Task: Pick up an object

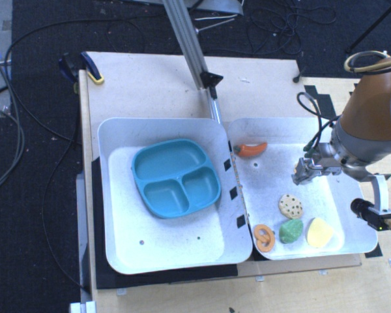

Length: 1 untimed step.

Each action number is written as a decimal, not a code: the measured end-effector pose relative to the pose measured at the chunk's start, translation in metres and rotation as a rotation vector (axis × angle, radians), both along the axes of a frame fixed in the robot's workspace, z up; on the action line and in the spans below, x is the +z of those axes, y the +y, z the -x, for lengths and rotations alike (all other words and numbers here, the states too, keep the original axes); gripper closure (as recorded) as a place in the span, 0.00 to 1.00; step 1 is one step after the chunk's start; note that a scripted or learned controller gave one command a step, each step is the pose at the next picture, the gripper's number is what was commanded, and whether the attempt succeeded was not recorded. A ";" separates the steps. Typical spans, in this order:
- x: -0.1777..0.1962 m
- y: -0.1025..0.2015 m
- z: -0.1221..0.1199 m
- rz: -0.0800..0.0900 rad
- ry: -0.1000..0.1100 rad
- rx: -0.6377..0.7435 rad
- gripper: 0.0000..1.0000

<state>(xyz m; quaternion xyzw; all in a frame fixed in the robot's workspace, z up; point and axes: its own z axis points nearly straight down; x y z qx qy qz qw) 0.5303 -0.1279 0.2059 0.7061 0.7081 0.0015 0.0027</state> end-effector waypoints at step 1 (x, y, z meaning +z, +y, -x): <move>0.012 0.060 -0.003 -0.004 0.004 0.005 1.00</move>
